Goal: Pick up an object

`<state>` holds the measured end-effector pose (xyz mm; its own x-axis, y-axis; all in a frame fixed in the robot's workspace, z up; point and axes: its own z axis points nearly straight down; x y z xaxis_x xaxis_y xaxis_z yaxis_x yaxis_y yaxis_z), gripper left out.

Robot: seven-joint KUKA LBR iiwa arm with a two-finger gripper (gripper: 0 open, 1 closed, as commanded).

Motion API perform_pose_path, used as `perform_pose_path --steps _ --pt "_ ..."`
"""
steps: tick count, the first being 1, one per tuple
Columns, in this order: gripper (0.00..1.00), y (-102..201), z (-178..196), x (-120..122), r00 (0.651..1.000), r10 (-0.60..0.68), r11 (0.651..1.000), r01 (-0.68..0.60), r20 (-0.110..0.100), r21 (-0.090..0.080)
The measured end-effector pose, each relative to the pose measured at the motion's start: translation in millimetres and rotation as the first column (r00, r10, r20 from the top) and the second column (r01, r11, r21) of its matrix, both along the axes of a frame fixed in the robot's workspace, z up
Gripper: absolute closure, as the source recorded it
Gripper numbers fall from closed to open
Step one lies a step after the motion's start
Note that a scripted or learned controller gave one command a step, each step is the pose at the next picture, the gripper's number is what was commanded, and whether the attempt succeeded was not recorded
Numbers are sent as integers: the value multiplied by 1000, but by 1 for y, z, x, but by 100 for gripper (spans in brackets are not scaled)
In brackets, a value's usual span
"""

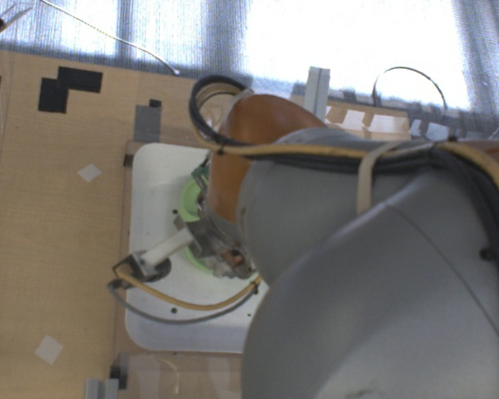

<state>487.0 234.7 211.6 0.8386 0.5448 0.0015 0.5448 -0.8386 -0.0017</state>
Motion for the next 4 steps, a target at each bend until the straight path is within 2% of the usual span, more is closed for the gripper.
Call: perform_pose_path --steps 1,2,4 --pt "100 0 -22 24 931 -365 931 365 0 0" --pt "100 0 -26 3 936 -353 936 353 -2 -1" --pt "100 0 -4 6 936 -352 936 352 2 5"
